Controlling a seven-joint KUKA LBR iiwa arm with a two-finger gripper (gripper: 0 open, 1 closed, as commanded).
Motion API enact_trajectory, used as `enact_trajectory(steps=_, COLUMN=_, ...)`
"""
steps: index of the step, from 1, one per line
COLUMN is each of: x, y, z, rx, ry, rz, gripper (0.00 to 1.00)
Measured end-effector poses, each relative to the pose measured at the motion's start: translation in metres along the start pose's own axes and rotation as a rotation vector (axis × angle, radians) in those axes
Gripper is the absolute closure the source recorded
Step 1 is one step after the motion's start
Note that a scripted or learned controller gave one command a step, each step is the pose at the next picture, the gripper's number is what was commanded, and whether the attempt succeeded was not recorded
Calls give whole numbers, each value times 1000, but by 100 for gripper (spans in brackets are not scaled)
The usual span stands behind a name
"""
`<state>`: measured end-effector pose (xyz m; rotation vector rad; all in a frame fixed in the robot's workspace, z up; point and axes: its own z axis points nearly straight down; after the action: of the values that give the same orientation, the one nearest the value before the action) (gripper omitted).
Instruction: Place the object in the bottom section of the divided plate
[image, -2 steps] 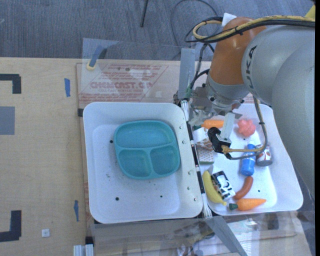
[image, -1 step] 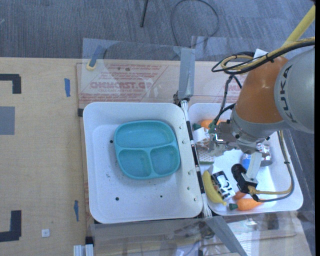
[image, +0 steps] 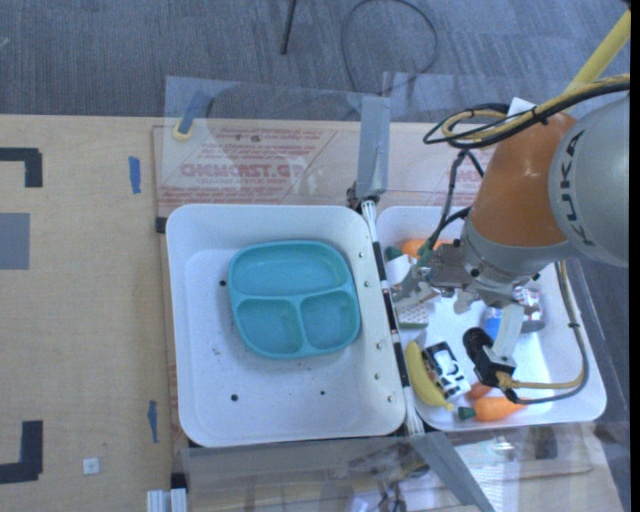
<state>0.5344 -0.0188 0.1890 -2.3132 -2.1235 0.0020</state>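
The teal divided plate (image: 293, 297) lies in the left bin (image: 200, 400), with one wide section at the top and two smaller ones below. All its sections are bare. The grey arm with the orange band (image: 520, 190) reaches down over the right bin (image: 590, 395). My gripper (image: 412, 300) hangs low at that bin's left side, near the wall between the bins, and its tips are hard to make out among the objects. A banana (image: 424, 375), a carrot (image: 497, 407) and a blue item (image: 491, 324) lie in the right bin.
An orange piece (image: 413, 246) sits at the top left of the right bin. A black and white item (image: 447, 368) lies beside the banana. Yellow and black cables (image: 500, 120) loop over the arm. A grey taped strip (image: 373, 150) runs behind the bins.
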Motion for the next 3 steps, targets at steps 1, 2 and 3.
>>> enact_trajectory(steps=1, x=27, y=-24, z=-103, rx=-2, ry=-1, rz=82, gripper=0)
enact_trajectory(steps=2, x=28, y=-23, z=-113, rx=-3, ry=-2, rz=81, gripper=100)
enact_trajectory(steps=3, x=-14, y=-54, z=-123, rx=2, ry=0, rz=-107, gripper=100)
